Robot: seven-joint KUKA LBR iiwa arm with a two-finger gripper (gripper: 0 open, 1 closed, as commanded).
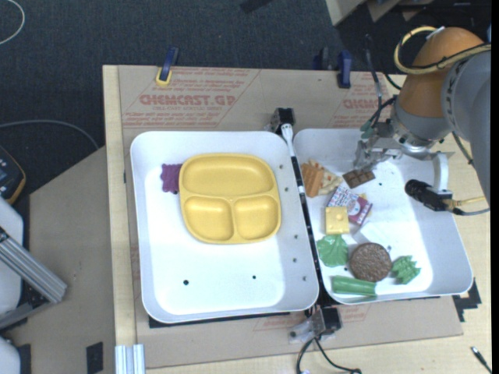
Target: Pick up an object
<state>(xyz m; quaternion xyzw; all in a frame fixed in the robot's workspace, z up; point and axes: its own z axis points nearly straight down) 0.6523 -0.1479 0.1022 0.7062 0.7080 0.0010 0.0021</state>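
"Brown was the piece under the gripper (373,156): a small flat dark brown square (359,178), lying tilted near the back of the right bin (456,244), just beside the orange wedge (316,179)."

"Was it between the fingers?"

"It lay just below and to the left of them, on the bin floor. Whether they stood apart or together I could not tell; wrist and cables blurred that part."

"So what could have gone wrong?"

"In my judgement, a thin flat piece gives fingers little to bite on. Coming straight down, they might have pressed it flat or skidded it toward the wedge. The crowding was a second risk: the pink-and-white packet (349,207) and the yellow cube (337,220) sat near, so a wide closing could have nudged them or caught the wrong thing."

"And the rest?"

"The round brown patty (369,261) and the green pieces (334,251) lay well apart, toward the front. The yellow divided tray (230,197) sat in the left bin (156,232), out of the way."
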